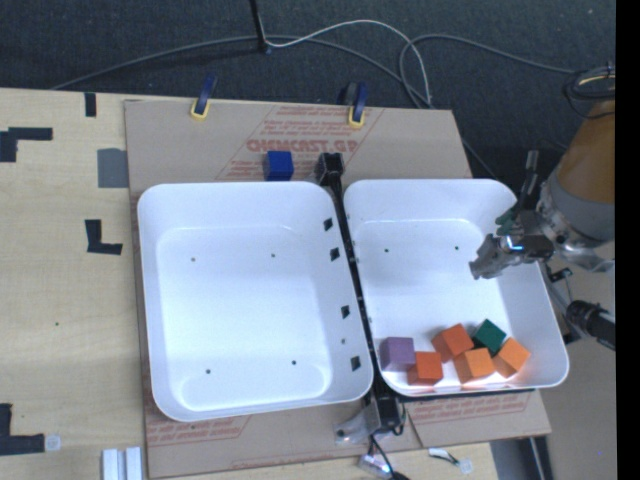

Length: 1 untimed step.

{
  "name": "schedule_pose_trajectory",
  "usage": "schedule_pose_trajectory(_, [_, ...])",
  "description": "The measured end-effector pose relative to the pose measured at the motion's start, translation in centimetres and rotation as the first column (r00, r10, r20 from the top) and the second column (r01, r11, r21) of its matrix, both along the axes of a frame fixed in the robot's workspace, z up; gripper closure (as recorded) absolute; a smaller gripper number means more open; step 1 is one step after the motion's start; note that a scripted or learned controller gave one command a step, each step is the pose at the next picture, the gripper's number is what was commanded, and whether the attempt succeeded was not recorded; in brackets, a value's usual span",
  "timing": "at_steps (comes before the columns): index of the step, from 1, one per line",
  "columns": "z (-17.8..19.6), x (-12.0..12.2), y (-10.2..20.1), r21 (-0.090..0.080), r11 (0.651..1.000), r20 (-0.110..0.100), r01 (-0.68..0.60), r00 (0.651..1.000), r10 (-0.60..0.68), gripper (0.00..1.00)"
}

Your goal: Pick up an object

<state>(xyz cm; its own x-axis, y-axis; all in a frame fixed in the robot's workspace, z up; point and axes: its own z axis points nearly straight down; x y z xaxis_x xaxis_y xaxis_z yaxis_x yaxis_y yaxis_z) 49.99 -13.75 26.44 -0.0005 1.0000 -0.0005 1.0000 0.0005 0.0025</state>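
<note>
Several small blocks lie in the near corner of the right bin: a purple block, orange blocks, and a dark green block. My gripper hangs over the right side of that bin, above and behind the blocks, apart from them. Nothing shows between its fingers.
The left bin sits beside the right one, with black clips along the shared wall. A blue block rests on the cardboard behind the bins. Clamps hold the cardboard's far edge, and cables run across the dark floor behind.
</note>
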Motion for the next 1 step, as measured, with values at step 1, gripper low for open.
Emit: schedule_pose_trajectory(1, [-0.35,2.71,4.49,0.001,1.0,-0.003,-0.004,1.0,0.004,1.0])
